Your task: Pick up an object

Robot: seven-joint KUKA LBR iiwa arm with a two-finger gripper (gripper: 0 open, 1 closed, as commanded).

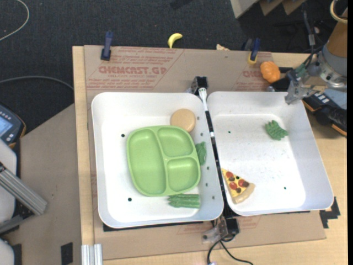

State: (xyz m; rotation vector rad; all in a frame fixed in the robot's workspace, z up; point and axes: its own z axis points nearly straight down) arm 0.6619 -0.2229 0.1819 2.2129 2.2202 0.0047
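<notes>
objects lie in both white bins on the worktop [138, 65]. in the left bin [107, 109] a green tray [162, 160] with three compartments takes up the middle. a round tan disc [183, 119] touches the tray's far right corner. a green leafy piece [201, 152] sits between the tray's right edge and the bin's right wall, and another green piece [185, 201] lies along the tray's near edge, just beside it.

in the right bin [309, 148] a small green leafy piece [274, 130] rests in the far half, right of middle. a pizza slice [239, 185] with red topping lies in the near left corner, close to the wall shared with the left bin and well apart from the leafy piece.

the arm comes in from the right. its pincer [292, 93] hangs over the far right rim of the right bin, near the corner, with nothing seen between its tips; whether the pincer is spread or pressed together i cannot tell. it is apart from the leafy piece below it.

outside the bins, an orange ball [269, 71] sits on the worktop behind the right bin, just left of the pincer. a yellow banana [174, 38] lies at the worktop's far edge. two blue clamps [106, 44] grip that far edge.
</notes>
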